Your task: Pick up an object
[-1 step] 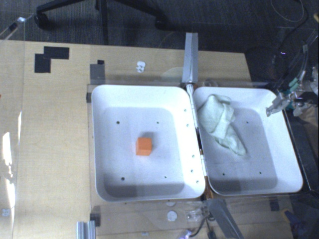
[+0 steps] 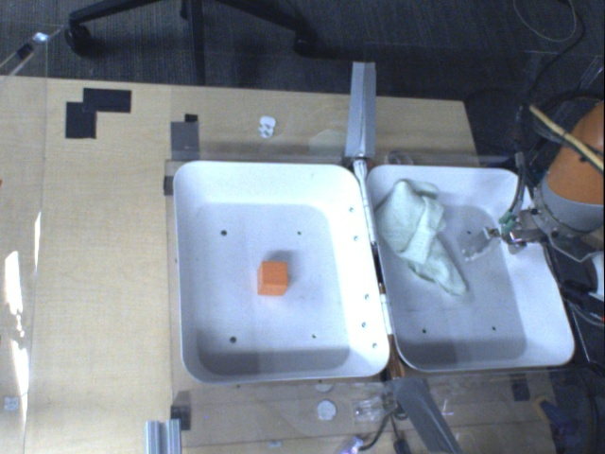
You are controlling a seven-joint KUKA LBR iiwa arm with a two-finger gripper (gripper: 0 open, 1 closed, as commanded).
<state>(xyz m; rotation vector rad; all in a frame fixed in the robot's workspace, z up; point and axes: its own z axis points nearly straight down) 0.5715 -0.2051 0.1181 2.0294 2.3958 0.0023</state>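
A robotics lab, by the look of it: a pale wooden bench (image 2: 95, 253) carries two shallow white bins (image 2: 189, 253) clamped side by side, black tape marks (image 2: 95, 110) sit left of them, and an office chair base (image 2: 189, 8) stands on dark carpet behind.

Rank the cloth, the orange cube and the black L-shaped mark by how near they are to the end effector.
From the end effector, at the right bin's right side:
1. Cloth, in the same right bin.
2. Orange cube, middle of the left bin.
3. Black mark, on the bench's far left corner.
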